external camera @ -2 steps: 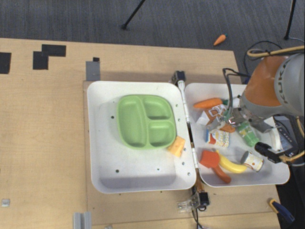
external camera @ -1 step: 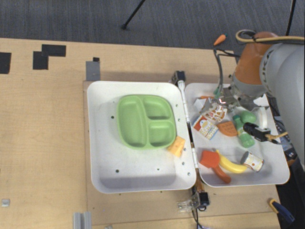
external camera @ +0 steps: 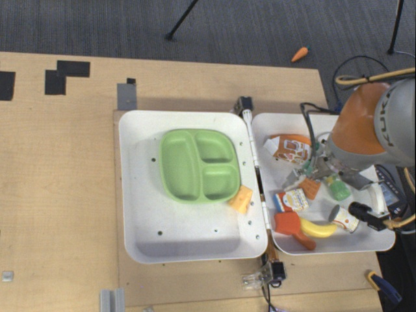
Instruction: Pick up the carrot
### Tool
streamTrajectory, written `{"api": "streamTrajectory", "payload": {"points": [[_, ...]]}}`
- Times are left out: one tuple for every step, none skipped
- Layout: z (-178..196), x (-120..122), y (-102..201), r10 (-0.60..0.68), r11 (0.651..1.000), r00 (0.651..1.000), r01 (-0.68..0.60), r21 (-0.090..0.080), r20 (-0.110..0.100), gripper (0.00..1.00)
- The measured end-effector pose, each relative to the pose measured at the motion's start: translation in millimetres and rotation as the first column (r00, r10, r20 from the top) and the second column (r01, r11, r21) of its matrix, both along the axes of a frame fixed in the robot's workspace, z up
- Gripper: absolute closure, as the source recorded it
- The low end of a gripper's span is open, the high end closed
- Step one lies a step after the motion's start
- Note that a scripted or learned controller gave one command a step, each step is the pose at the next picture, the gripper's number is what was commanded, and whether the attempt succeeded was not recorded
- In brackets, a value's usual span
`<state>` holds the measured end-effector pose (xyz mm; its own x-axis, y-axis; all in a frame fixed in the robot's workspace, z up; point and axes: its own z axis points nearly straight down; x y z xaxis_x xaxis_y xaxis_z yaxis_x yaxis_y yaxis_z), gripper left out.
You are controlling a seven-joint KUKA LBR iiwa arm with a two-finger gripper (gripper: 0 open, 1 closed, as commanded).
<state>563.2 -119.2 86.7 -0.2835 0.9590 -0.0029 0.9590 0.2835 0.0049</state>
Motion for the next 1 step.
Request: {"api": "streamTrajectory", "payload": {"points": [[26.8,2.8,10.7,0.234,0.972,0.972,-0.234,0.0,-0.002,0.0]]}}
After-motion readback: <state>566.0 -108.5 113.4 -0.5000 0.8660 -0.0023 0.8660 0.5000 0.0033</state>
